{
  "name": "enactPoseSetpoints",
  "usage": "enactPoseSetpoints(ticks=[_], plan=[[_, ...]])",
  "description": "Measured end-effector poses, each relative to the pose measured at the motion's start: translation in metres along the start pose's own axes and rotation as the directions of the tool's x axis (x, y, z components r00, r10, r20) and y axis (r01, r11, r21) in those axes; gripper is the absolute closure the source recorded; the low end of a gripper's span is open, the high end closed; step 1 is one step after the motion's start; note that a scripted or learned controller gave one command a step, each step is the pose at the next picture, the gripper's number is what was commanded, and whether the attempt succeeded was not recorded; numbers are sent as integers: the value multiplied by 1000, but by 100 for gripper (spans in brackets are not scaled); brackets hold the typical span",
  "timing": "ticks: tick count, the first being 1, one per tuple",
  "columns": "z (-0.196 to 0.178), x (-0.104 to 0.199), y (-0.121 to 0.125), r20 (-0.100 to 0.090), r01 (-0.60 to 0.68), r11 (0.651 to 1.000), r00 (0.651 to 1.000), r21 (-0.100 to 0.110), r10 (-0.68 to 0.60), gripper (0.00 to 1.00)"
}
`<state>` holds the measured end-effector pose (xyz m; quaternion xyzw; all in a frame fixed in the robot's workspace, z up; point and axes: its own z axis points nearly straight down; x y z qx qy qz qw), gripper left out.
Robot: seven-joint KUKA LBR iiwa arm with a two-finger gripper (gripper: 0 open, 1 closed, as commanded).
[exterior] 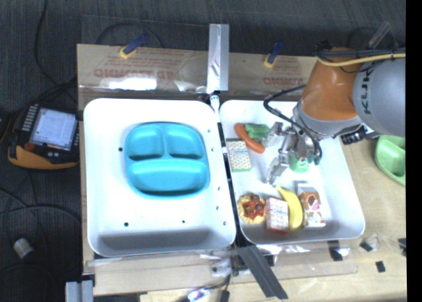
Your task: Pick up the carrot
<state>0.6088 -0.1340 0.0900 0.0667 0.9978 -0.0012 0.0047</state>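
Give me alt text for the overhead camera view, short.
The gripper hangs over the right bin, just right of the carrot, which lies untouched near the bin's back. A banana and food packets lie nearer the front; the left bin holds a blue tray.

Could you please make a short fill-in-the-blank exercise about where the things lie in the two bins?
1. The blue plate lies in the ____ bin of the camera view.
2. The carrot lies in the right bin, near its ____ edge.
3. The banana lies in the ____ bin.
4. The gripper is above the ____ bin.

Missing words: left; far; right; right
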Motion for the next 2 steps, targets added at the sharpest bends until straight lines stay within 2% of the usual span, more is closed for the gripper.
enactPoseSetpoints(ticks=[1,2], plan=[[-71,-11,-67,-6,-435,900,900,2,435,0],[-58,39,-21,-9,-85,996,996,-3,85,0]])
